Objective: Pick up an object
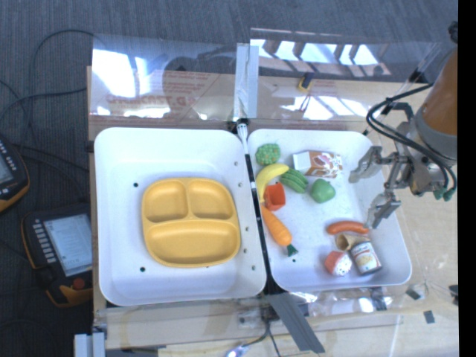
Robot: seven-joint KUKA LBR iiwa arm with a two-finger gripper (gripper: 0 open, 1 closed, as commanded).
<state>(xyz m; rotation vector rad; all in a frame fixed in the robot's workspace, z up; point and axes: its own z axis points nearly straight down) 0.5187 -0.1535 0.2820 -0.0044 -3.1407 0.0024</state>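
Beside the open hand (pixel 375 188) lie sausage (pixel 347 227) and can (pixel 364 258).

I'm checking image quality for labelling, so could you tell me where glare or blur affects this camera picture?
Camera view: strong glare streaks the clear panels behind both bins, washing out what lies behind them; the right bin and left bin are evenly lit with soft shadows; the yellow tray and carrot read sharply; the hand looks slightly soft at the frame's edge.
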